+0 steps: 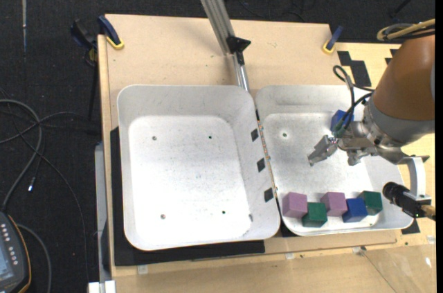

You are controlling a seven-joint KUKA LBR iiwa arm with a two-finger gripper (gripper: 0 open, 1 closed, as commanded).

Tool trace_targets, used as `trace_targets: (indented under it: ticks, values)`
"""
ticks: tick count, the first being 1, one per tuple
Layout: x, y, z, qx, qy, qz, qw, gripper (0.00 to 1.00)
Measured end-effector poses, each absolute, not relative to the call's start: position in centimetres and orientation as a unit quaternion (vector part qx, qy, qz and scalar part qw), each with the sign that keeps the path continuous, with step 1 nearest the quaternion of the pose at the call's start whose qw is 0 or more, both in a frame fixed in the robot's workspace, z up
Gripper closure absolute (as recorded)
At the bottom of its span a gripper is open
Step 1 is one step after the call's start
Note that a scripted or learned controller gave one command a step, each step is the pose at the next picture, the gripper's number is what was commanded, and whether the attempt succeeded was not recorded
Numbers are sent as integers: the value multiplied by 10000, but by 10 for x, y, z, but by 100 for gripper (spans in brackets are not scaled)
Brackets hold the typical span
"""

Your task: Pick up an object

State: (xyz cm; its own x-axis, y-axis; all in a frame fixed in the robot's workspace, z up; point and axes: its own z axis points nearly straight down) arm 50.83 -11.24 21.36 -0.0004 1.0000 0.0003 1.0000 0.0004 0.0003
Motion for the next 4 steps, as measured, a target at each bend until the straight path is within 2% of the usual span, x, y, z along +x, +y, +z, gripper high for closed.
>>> trace_targets:
  ticks: [1,2,3,4]
  values:
    - [528,-182,241,7088,7054,-1,32,0]
    - [563,-197,114,7072,7070,-19,-23,0]
    - [565,-197,129,7068,7074,0,12,100]
    - [566,-197,139,7063,7079,2,21,100]
